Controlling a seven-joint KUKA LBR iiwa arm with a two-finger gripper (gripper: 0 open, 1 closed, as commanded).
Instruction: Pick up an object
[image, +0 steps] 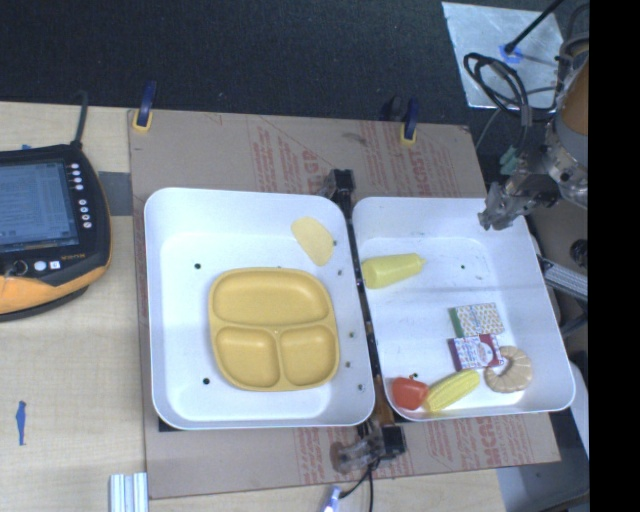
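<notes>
Grey hand (497, 213) over right bin (545, 300) rim — nr far corner

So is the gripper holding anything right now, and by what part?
Nothing is held. The gripper sits over the upper right rim of the right bin, away from the toys lying inside it.

Robotics lab bench, control pendant (45, 225) at left, clamped cardboard (300, 150), twin white bins (165, 300), loose cables (500, 75)

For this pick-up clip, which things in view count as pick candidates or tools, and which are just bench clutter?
Job: hand over the right bin's far corner; yellow wedge, corn cob, red piece, cookie, two small packets, pale yellow chip, divided yellow plate.

Lying about: tablet pendant, two clamps.
</notes>
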